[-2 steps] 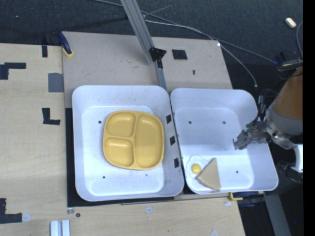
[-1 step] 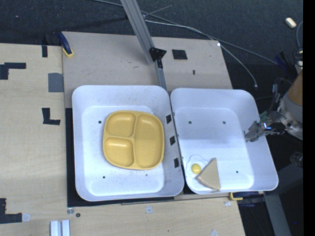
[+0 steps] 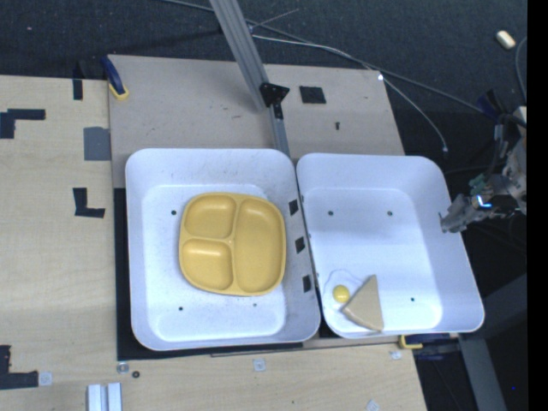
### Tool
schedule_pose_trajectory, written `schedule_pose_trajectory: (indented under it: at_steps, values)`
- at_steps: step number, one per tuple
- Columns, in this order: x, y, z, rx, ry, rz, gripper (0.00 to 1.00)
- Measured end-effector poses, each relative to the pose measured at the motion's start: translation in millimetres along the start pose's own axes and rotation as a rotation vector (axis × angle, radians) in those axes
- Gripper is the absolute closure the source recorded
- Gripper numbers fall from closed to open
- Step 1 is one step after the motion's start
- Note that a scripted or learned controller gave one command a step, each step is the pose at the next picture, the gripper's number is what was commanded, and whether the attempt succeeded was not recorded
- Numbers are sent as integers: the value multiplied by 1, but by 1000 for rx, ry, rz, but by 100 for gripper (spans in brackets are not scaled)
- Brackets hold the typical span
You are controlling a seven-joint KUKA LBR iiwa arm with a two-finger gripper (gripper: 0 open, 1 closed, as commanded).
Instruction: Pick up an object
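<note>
A yellow divided plate [image 3: 232, 244] lies in the left bin [image 3: 145, 229]. In the right bin [image 3: 428, 229], near its front left corner, sit a small yellow ball [image 3: 341, 294] and a tan wedge-shaped piece [image 3: 366, 304], close together. My gripper [image 3: 454, 217] hangs at the right bin's right rim, well away from the ball and the wedge; it is small and dark in the view.
A grey pole [image 3: 244, 45] slants down from the top to the gap between the bins. Cables [image 3: 402, 84] run over the dark floor behind. The wooden bench [image 3: 51, 229] extends to the left with black tape marks.
</note>
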State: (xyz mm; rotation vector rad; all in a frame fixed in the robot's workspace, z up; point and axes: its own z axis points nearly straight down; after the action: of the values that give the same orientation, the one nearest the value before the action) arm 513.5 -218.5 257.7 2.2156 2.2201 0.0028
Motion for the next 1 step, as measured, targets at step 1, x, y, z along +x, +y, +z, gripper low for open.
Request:
schedule_pose_trajectory:
  at_steps: [1]
  values:
    - [61, 1, 3, 6, 3, -4, 100]
